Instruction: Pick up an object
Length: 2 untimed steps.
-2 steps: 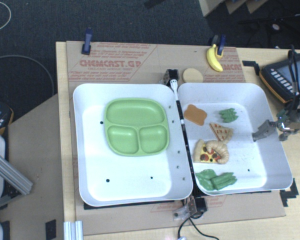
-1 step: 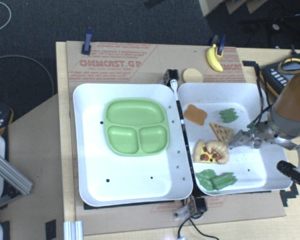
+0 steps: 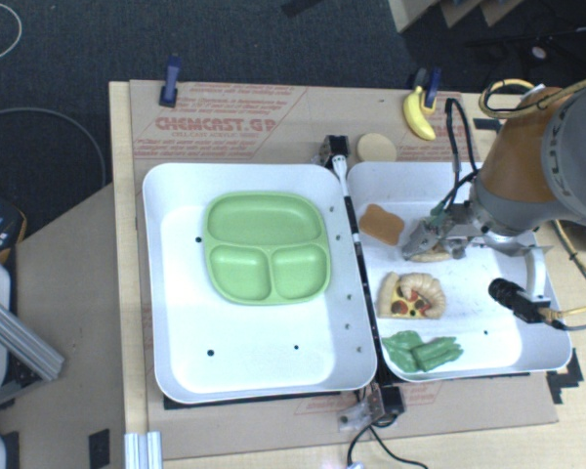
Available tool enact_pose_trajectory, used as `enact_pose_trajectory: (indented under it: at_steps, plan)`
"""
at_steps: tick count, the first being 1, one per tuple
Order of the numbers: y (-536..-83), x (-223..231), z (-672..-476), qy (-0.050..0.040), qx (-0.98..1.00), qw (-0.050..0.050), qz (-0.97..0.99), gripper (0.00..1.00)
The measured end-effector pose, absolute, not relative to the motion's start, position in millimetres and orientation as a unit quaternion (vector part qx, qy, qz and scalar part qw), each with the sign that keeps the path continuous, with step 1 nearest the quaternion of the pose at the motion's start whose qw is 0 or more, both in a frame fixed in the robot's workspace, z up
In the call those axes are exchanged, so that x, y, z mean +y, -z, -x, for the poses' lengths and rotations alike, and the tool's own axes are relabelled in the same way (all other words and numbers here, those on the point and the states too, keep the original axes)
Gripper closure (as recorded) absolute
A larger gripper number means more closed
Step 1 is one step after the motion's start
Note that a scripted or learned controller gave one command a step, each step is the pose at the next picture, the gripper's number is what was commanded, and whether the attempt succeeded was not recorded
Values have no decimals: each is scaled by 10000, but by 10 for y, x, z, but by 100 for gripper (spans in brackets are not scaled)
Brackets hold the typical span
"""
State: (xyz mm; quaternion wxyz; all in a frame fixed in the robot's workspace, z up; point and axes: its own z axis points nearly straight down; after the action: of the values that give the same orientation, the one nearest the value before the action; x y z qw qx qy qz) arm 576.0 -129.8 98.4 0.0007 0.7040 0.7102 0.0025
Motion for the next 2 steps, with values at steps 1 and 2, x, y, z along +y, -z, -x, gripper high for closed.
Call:
enact_pose_trajectory:
  at_steps: [1,2]
  plan:
    - [-843,-1089,-5321,4,7068,-20,-7075,0]
    - [-858,-1608,-6023,-8,7071,38,-7071,0]
